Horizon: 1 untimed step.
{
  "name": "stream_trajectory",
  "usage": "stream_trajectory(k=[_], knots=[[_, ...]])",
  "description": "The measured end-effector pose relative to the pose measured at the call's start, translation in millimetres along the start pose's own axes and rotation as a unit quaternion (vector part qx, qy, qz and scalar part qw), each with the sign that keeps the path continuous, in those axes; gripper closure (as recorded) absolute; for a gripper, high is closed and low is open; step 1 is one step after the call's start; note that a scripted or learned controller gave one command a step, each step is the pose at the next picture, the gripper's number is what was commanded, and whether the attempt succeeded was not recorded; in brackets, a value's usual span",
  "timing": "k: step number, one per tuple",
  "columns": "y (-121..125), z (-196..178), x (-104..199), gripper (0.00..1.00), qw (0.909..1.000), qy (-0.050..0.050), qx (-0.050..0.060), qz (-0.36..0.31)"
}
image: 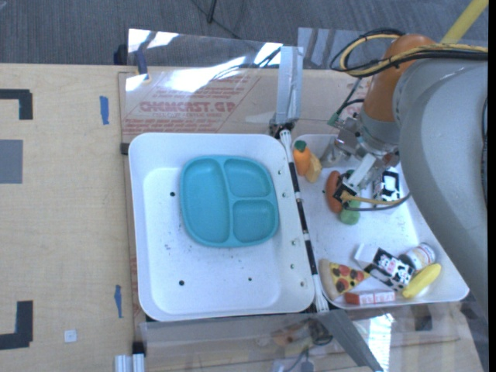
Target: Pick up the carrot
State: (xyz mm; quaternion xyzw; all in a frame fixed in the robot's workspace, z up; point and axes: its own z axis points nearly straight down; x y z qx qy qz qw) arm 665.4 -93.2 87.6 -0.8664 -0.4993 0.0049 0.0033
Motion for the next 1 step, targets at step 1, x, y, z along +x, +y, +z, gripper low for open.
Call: stream_trajectory(k=[1], knots=[[-0.3, -0.5, -22.7, 0.00, 0.9926, 0.002, -0.007, -0.121]])
